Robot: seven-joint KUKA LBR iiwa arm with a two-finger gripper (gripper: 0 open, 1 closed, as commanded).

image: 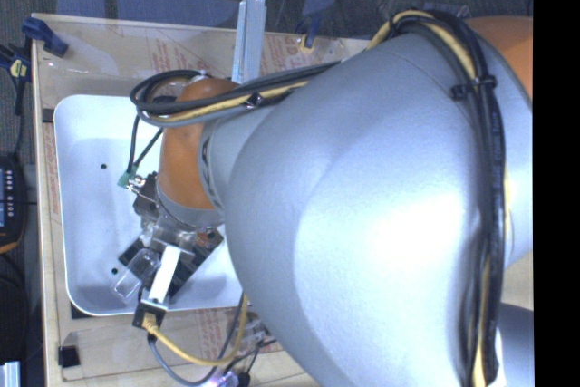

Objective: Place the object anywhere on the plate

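My gripper (136, 278) hangs low over the near part of the left white bin (82, 159), close to the bin's front wall. Its black and white wrist block points down and to the left. The arm's grey body and orange band cover most of the view, and the fingertips are too dark and small to read. No object and no plate can be made out in the bare part of the bin.
The left bin's far and left walls are visible with a small dark speck (103, 166) on the floor. A metal upright post (248, 39) stands behind the bin. Blue clamps (41, 33) sit on the bench's back left corner. Cables trail below the bin's front edge.
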